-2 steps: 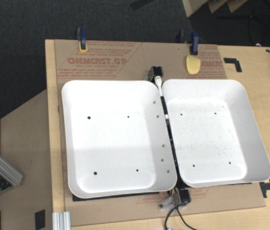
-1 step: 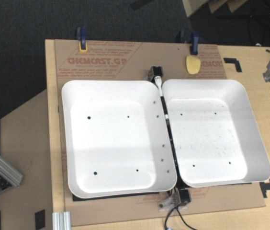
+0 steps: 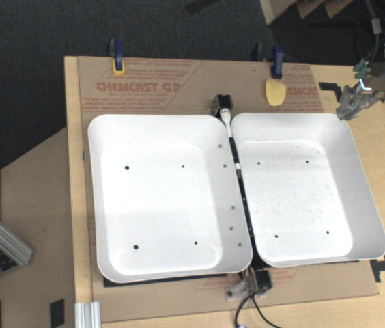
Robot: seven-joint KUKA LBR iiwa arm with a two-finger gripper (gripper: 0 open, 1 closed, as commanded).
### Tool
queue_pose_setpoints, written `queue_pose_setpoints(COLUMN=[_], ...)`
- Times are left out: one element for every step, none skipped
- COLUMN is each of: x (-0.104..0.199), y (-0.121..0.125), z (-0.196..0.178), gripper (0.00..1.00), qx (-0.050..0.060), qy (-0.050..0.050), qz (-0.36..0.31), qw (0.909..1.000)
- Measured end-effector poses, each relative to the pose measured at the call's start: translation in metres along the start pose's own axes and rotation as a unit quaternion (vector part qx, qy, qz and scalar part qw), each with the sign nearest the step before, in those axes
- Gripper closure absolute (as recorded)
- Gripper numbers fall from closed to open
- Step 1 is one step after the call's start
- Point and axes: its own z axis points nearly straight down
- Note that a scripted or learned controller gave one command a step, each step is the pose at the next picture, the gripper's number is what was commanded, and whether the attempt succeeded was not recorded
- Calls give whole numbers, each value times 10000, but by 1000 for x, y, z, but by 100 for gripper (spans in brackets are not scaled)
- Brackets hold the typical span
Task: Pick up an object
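We see two smooth, rounded white bins (image 3: 158,132) (image 3: 302,125) on a cardboard-topped desk (image 3: 199,80); the metallic end effector (image 3: 353,105) blurs at right, its grip unreadable.

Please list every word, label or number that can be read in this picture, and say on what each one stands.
"CHEMCAST G P": red print on the brown board behind the left bin; the last letters are uncertain.
Smaller red lines under it: too blurred to read.
Red print on the board by the yellow piece, behind the right bin: partly hidden, unreadable.
Red print at the board's front edge: unreadable.
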Motion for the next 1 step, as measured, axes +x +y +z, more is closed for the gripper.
queue_pose_setpoints(x=[-24], y=[-29], z=[-51], gripper=[100], qx=[-52], qy=[-29], qz=[31], qw=[10000])
